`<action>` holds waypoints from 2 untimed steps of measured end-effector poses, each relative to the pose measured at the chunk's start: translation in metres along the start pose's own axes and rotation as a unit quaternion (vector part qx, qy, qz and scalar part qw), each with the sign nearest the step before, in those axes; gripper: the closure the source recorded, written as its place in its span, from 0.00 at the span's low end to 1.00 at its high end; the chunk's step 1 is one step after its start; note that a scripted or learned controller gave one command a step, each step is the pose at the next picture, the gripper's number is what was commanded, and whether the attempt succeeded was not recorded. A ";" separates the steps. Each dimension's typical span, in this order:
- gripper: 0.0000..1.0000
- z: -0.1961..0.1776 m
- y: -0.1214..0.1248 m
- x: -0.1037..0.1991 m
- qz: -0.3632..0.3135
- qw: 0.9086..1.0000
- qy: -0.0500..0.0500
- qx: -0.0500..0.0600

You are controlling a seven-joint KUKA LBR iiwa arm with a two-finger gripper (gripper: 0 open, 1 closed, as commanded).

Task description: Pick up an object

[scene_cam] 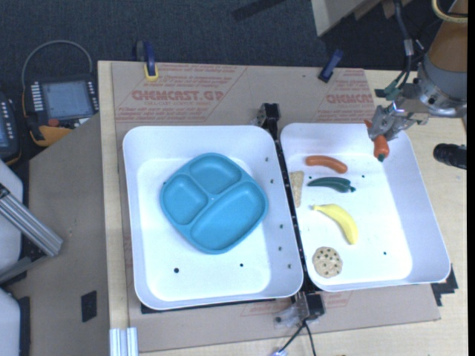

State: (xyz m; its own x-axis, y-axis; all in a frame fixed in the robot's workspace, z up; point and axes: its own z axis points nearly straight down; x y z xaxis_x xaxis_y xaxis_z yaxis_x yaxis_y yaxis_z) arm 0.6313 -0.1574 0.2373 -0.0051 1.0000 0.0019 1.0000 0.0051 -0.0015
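Note:
My gripper hangs over the far right corner of the right bin. Its fingers are shut on a small orange, carrot-like piece, which hangs below them above the bin floor. On that bin's floor lie a red-orange sausage, a dark green pepper, a yellow banana and a round cookie. A beige piece leans at the bin's left wall.
The left bin holds a blue divided plate in its middle. A black clamp sits at the far end of the divider between the bins. The arm's grey body reaches in at the top right.

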 end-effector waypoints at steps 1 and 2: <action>1.00 0.013 -0.003 0.054 0.000 1.000 0.000 0.000; 1.00 0.004 -0.004 0.102 0.000 1.000 0.000 0.000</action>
State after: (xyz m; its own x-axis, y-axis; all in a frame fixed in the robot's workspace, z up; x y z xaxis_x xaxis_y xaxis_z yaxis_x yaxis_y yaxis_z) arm 0.6263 -0.0558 0.2333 -0.0057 1.0000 0.0025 1.0000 0.0057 -0.0013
